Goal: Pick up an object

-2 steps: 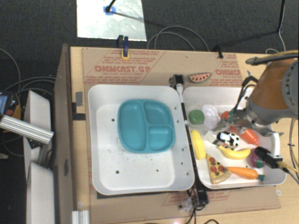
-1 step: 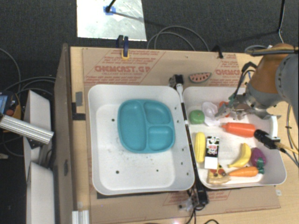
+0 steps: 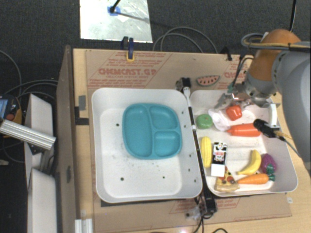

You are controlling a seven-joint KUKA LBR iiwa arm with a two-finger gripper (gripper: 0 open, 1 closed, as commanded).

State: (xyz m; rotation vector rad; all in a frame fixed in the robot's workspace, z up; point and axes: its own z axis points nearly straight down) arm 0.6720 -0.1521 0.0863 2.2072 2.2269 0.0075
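My gripper (image 3: 239, 104) hangs over the back of the right bin (image 3: 289, 176), reaching in from the right under the grey arm with its orange band (image 3: 272, 52). Right under it a red toy pepper (image 3: 233, 112) rests on a white cloth (image 3: 219, 122). A green toy (image 3: 204, 121) lies to the left of the cloth and an orange carrot (image 3: 244, 130) just in front of it. Further forward are a yellow corn cob (image 3: 206, 151), a black-and-white box (image 3: 219, 153), a banana (image 3: 250, 163), purple grapes (image 3: 268, 163), a second carrot (image 3: 252, 179) and a pizza slice (image 3: 226, 183).
The left bin (image 3: 108, 176) holds a teal divided plate (image 3: 151, 131). A black divider (image 3: 193, 130) runs between the two bins. A watermelon-slice toy (image 3: 207, 80) lies on the cardboard behind the right bin. Cables trail behind the bench and at the left.
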